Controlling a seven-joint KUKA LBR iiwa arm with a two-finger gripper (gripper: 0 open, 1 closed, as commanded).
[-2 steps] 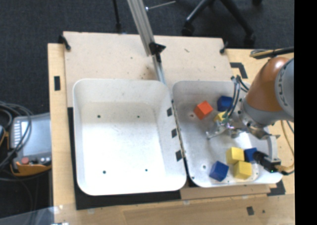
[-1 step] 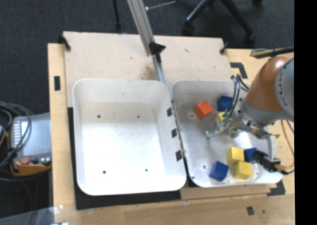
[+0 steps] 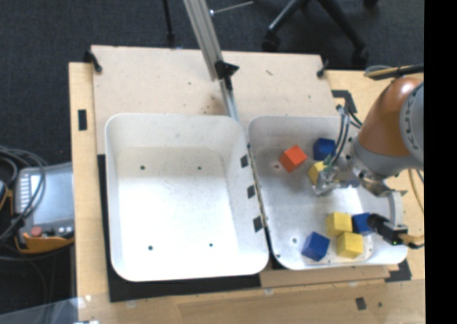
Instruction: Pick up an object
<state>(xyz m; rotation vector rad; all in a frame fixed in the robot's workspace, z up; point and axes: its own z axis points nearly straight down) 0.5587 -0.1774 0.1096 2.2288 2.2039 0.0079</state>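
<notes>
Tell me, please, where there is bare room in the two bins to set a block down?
The left bin offers its whole floor. In the right bin, floor is free along the left wall, below the orange block. It is crowded around the gripper and among the yellow and blue blocks at the front right.

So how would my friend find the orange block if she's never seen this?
Look in the right bin, the one with all the blocks. Near its upper middle, left of the pincer, lies the orange block. Every other block there is blue or yellow.
</notes>
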